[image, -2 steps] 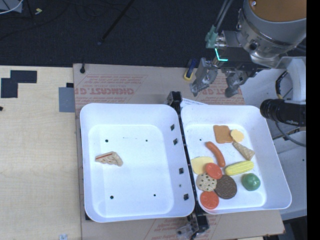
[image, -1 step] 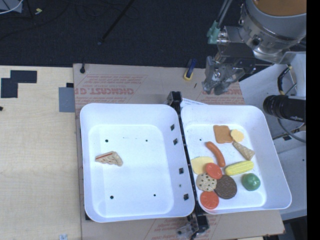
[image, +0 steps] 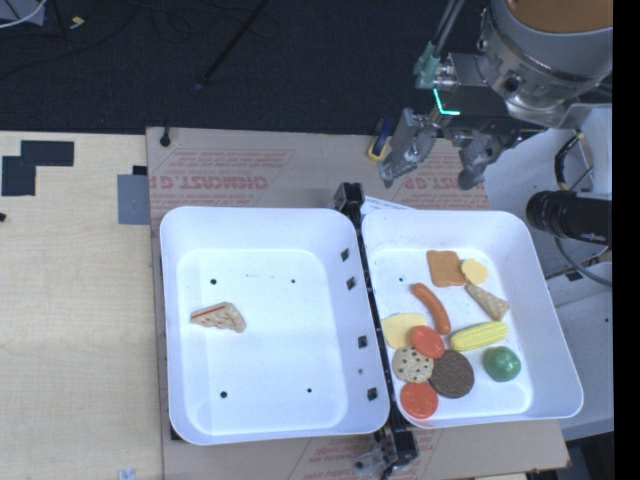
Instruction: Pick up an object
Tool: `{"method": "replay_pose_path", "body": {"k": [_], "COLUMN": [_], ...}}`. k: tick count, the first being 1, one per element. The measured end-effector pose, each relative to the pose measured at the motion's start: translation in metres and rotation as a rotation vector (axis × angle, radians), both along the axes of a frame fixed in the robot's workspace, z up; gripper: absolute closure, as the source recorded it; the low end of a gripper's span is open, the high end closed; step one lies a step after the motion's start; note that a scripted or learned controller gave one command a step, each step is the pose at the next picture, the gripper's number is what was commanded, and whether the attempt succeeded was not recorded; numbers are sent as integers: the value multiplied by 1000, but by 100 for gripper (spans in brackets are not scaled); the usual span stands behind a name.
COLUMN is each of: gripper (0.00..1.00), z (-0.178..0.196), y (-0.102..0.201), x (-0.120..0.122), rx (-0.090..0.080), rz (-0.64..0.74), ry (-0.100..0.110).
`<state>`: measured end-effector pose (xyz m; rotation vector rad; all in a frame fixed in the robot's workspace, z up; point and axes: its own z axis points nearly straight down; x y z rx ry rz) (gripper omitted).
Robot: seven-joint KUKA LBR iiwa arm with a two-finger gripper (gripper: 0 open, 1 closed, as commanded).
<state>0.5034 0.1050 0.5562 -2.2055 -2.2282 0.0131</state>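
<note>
While toy food fills the right bin (image: 540, 268), the claw (image: 437, 165) hangs open above.

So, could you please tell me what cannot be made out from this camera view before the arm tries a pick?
- The yellow slice: partly covered by the sausage and a red disc.
- The arm: cut off by the top edge above its orange band.
- The clamp at the bins' near end: dark and blurred.
- The wedge in the left bin: too small to identify its markings.
</note>
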Motion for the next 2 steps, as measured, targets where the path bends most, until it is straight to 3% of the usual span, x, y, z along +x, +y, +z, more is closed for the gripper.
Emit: {"method": "replay_pose_path", "body": {"k": [1, 2], "gripper": [100, 100], "z": [10, -167], "y": [1, -6], "x": [0, -30], "rx": [0, -4], "rz": [5, -12], "ry": [2, 10]}}
